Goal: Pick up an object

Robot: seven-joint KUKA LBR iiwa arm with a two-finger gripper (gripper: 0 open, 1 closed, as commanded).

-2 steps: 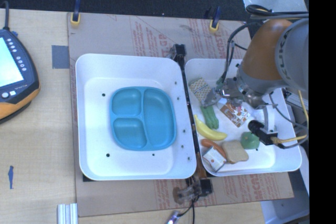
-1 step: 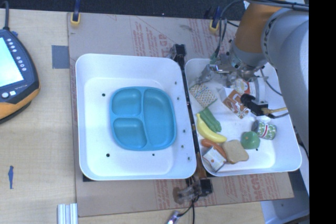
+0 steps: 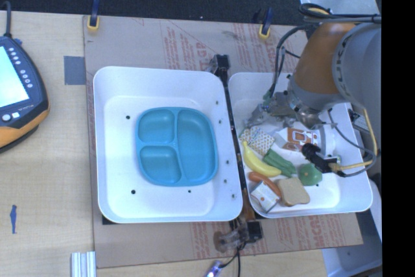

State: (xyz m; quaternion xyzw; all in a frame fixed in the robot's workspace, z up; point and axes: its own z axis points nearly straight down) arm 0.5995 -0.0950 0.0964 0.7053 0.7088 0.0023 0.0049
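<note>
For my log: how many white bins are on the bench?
2: left bin with a blue plate; right bin with toy food, under the arm.

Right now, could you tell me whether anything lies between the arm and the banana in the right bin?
The banana lies in the open at the left of the right bin, uncovered, touched by a green vegetable. The arm hangs above the bin's far end, hiding what lies beneath; nothing visible bars the way.
</note>
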